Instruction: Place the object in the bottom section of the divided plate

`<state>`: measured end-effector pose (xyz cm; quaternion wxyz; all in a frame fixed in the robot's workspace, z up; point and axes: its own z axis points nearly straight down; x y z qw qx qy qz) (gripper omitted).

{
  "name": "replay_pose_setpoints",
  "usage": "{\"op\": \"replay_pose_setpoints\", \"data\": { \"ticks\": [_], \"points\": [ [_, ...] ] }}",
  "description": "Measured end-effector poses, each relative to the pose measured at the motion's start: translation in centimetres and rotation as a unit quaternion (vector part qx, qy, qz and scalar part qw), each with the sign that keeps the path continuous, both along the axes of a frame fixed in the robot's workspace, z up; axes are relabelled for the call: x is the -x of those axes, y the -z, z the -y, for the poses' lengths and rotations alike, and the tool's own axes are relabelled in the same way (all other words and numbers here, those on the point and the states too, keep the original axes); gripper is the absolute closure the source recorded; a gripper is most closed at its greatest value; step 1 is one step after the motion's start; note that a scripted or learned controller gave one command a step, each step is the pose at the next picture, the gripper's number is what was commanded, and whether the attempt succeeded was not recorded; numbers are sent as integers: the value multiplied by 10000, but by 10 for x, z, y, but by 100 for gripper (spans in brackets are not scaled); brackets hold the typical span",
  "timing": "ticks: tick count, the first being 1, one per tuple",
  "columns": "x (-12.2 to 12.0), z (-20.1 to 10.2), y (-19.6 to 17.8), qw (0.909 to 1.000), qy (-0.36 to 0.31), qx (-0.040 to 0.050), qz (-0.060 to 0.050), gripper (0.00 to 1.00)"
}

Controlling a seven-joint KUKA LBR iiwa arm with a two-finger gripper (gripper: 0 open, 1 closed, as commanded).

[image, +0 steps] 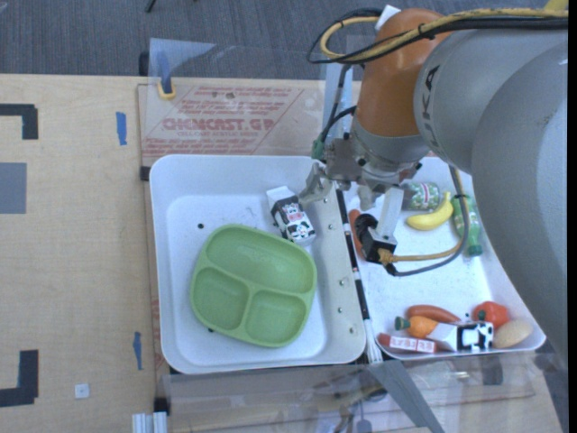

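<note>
Where the bench (72,242) lies bare at the left, black tape marks (25,120) and a short strip of blue tape (121,127) are stuck to the wood. Next comes a pale board (225,120) behind the bins; it carries a line of red print, too blurred to read with any certainty.

The left bin (171,197) holds a green divided plate (257,258) lying flat, with one wide section on its far side and two smaller ones on its near side. A small carton (291,216) printed in black and white cow patches lies on the bin floor just beside the plate's far right rim, outside every section. Any lettering on it is too small to make out.

The gripper (353,197) hangs over the wall between the two bins, close to the carton's right. Whether it is spread or pressed together cannot be told from this angle, and nothing can be seen pinched in it. Above it rises the orange band (397,70) and the grey arm (487,88).

The right bin (451,278) holds a banana (429,216) and a green bottle (469,228) at the far side. Along its near edge lie a red-and-white packet (406,343) with unreadable print, a carrot (420,325), a second cow-patched carton (475,336), a red vegetable (491,313) and a beige lump (514,333).
</note>
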<state>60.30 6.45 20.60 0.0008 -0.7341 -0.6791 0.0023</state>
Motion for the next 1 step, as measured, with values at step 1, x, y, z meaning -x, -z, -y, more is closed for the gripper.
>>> {"op": "replay_pose_setpoints", "data": {
  "ticks": [1],
  "points": [
    [-1, -1, -7, 10000, -20, 13, -12, 100]
  ]
}}
